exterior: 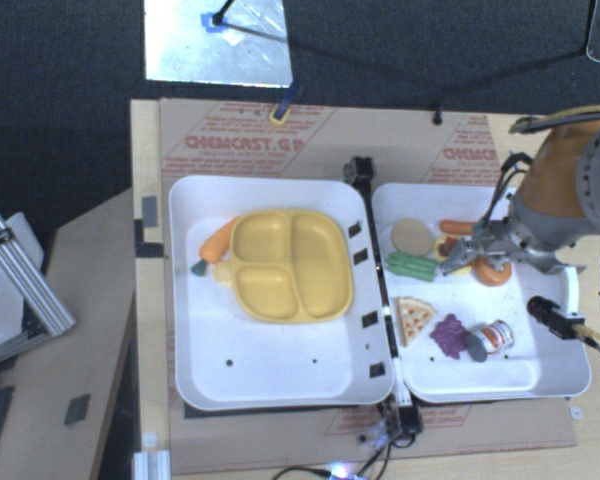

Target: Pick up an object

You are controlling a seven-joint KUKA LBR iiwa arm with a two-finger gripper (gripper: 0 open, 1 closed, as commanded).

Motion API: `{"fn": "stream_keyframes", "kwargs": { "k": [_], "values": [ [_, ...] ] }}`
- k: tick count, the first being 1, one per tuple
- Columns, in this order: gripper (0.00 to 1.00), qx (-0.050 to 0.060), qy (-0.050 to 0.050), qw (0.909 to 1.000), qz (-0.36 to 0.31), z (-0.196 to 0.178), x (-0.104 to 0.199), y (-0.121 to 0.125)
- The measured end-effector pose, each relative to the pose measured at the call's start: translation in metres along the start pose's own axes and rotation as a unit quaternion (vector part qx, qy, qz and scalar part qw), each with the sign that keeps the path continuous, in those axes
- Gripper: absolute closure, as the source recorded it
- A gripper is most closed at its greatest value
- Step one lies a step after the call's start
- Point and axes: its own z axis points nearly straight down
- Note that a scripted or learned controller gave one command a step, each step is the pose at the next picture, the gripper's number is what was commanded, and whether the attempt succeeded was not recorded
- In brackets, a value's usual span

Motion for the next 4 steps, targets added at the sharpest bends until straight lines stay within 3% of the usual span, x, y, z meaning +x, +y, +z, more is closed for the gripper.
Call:
{"fn": "stream_keyframes", "kwargs": {
  "k": [1, 2, 4],
  "values": [
    [0.0, -0.003, -0.001, 1.0, 0.0, 0.001, 0.0, 0.002],
    [1.0, -0.009, -0.005, 1.0, 0.001, -0.013, -0.003, 0.005],
    [1.0, -0.004, -0.001, 1.0, -0.001, -0.113, -0.01, 0.011]
  ]
}}
